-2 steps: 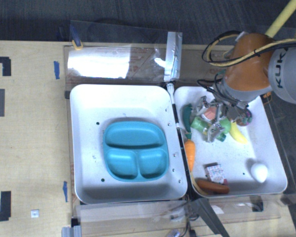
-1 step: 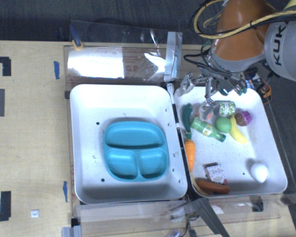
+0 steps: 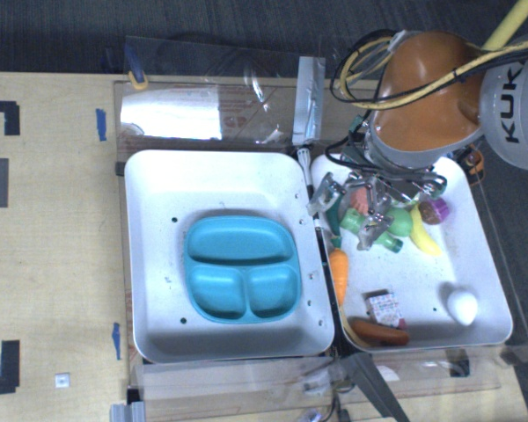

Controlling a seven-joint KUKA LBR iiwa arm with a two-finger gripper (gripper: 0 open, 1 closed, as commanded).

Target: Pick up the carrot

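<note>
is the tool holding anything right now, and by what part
It cannot be told. The tool hangs over a cluster of toy food in the right white bin; the orange carrot lies apart from it, by the bin's left wall.

The slim tapered carrot is showing orange. The moulded plastic divided tray is showing light blue. Both shallow plastic bins, left and right, are showing white. The curved banana is showing yellow, the egg white, the sausage reddish brown.
</note>
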